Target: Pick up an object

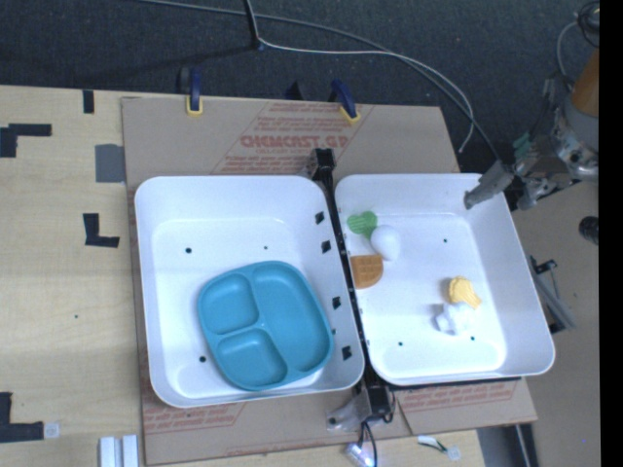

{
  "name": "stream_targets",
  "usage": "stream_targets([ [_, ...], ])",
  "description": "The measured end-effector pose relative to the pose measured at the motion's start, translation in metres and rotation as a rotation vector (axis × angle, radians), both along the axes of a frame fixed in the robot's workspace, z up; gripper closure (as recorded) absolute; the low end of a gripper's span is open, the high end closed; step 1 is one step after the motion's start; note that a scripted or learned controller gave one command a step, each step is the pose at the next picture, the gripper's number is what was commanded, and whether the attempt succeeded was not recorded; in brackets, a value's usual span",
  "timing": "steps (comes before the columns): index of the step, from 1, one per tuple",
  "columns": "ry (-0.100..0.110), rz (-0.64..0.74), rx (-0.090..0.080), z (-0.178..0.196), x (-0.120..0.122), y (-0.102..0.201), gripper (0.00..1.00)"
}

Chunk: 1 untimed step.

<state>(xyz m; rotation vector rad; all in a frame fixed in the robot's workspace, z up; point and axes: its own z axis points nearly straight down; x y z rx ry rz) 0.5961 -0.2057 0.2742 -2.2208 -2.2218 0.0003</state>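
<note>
1. The gripper [492, 188] hangs over the upper right corner of the right bin [516, 251], at the end of the grey arm that reaches in from the right.
2. Whether its fingers are apart or together cannot be told from this angle; nothing shows between them.
3. In the right bin, a green object [362, 223] lies against the left wall, with a white ball-like object [386, 242] touching it just below.
4. An orange object [367, 270] sits just beneath those two, next to the divider between the bins.
5. A yellow object [463, 292] lies towards the right of that bin, with a small white object [446, 320] just beside it.
6. The left bin [165, 212] holds a blue divided plate [263, 325] in its lower half.
7. Both bins rest on a cardboard sheet [282, 134] on the bench [49, 290].
</note>
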Motion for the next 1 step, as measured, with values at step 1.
stream_targets([
  [1,0.008,0.0,0.002,-0.1962,0.0229,-0.0174,0.0],
])
